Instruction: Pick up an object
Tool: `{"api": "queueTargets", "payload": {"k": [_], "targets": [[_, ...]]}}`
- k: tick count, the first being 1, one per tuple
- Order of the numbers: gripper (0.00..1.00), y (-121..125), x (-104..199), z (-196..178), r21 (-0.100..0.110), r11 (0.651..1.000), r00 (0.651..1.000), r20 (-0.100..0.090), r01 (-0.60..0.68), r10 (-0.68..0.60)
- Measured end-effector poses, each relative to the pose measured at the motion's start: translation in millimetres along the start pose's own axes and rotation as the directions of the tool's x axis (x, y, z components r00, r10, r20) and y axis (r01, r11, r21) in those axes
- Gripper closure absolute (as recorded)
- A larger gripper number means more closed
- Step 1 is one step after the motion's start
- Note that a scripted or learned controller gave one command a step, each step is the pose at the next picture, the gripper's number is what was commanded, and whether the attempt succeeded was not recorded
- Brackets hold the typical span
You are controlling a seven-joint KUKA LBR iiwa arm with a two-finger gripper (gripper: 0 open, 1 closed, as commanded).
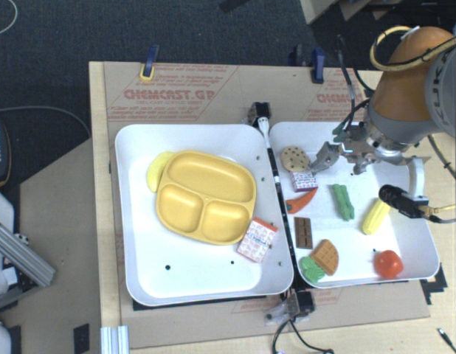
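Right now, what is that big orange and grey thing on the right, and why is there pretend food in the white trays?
That is a robot arm. A computer program moves it. At its end is a gripper with two fingers, for picking things up. The picture comes from one camera above the bench, looking down at a slant.

Two white bins sit side by side. The left bin holds a yellow divided plate and a small red and white packet. The right bin holds toy food: a cookie, a red pepper, a green piece, a yellow piece, a tomato and a chocolate bar.

The gripper hangs over the right bin. I cannot see anything between its fingers.
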State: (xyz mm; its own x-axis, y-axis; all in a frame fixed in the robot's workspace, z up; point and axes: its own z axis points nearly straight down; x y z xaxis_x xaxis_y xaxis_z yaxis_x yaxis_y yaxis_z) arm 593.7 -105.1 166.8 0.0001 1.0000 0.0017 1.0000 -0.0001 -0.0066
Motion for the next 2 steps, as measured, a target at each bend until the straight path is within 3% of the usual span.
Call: {"api": "queueTargets", "payload": {"k": [1, 2], "targets": [[0.00, -5, 6, 61, 0.002, 1.000, 1.000, 0.000, 0.000, 0.000], [0.00, -2, 7, 76, -0.012, 1.000, 1.000, 0.000, 0.000, 0.000]]}}
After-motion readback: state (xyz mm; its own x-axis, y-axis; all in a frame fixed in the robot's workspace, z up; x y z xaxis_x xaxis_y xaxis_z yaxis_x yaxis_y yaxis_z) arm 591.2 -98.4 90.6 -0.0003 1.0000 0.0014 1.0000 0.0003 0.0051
